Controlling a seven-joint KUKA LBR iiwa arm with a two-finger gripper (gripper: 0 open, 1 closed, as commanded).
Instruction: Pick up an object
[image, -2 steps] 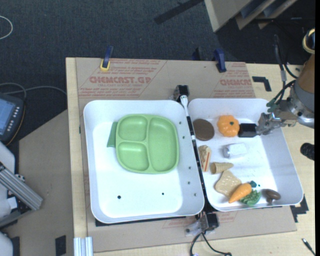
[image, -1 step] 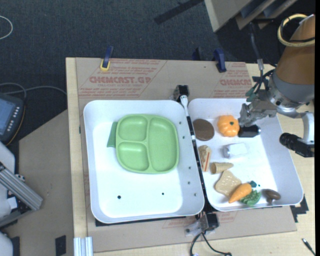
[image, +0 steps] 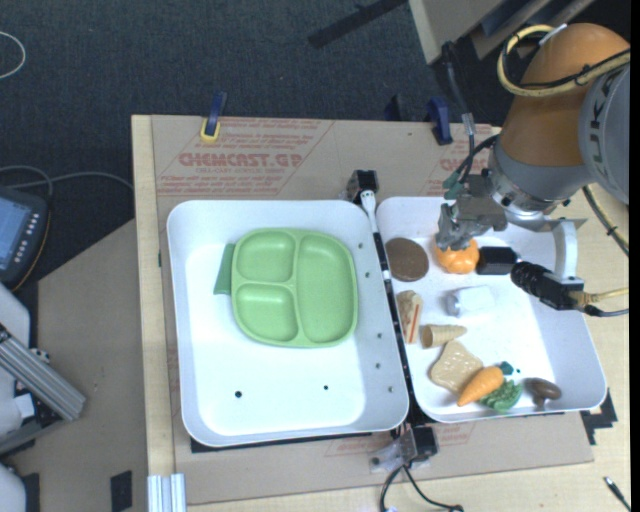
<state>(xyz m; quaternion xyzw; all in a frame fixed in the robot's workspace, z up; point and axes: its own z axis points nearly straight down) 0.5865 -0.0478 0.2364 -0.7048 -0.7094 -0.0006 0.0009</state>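
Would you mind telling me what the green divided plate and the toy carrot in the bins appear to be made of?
The green divided plate looks like moulded plastic with a matte, even finish: uniform pale green, rounded rims, soft highlights. The toy carrot seems to be plastic or rubber: flat saturated orange with a bright green top, too uniform for real produce. Which of the two materials it is stays open from this view.

Two white bins (image: 190, 300) — one green plate (image: 295, 287), one carrot (image: 480, 383).

Green divided plate (image: 294, 287) in left bin (image: 190, 330), cardboard underlay (image: 160, 150)
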